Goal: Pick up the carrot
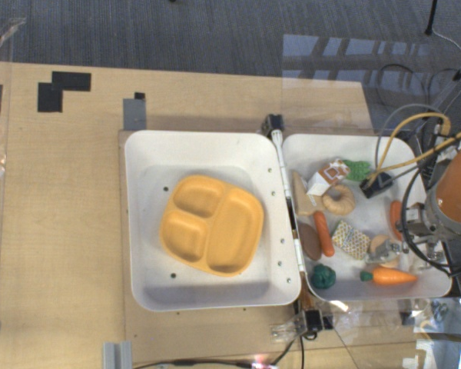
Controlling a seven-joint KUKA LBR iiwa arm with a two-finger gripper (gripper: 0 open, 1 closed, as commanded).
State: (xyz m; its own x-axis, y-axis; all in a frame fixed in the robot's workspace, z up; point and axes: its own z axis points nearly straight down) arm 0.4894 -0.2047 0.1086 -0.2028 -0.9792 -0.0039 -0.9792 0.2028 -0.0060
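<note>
The carrot (392, 277) is orange with a small green top at its left end. It lies flat near the front edge of the right bin (438, 287), pointing right. My gripper (412, 235) hangs at the right side of that bin under the arm's orange band, just above and behind the carrot. Cables and the wrist housing crowd it. I see nothing gripped in it.
The right bin also holds a red sausage (323, 233), a ring-shaped bun (339, 200), a white carton (327, 177), a green leafy piece (359, 171), a dark green lump (323, 275) and a patterned wedge (351, 241). A yellow divided plate (213, 224) lies in the left bin (142, 206).
</note>
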